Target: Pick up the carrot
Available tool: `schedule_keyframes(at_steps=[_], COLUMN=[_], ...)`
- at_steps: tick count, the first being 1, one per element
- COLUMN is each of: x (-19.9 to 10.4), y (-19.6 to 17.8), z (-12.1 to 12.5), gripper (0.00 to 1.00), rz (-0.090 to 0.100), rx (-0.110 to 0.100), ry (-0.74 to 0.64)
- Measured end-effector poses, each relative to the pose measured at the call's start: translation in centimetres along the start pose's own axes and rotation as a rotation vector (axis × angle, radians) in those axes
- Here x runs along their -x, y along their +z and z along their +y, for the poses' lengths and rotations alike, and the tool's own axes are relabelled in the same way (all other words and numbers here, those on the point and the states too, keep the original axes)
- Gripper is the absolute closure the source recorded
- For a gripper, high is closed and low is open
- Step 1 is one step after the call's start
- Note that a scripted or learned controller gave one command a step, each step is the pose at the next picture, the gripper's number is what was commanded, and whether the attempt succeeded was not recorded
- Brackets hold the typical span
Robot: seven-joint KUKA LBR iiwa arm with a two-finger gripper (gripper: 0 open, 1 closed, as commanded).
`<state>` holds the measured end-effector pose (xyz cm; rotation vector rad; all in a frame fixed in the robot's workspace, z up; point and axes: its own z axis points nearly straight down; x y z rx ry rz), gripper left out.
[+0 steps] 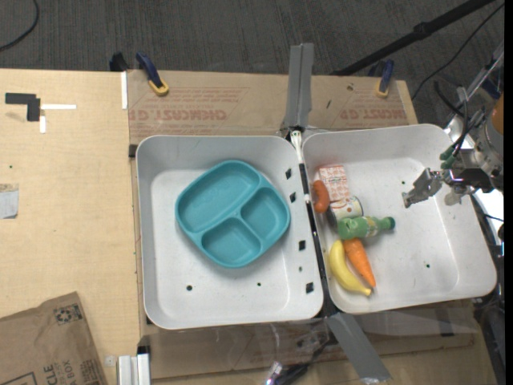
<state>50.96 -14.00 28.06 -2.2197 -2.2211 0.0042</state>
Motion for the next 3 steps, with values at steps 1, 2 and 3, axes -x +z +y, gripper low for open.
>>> schedule_keyframes(at_steps=[1,2,3], x=[-4.4,-4.3,-10.2], y=[16.1,15.3,9.0], z=[0.9,0.9,1.1], gripper=[0.00,1.00,1.00], rz=[0.002,0.002,0.000], rx=[-0.001,-0.003,0.001], ry=[-0.334,-0.330,-0.007])
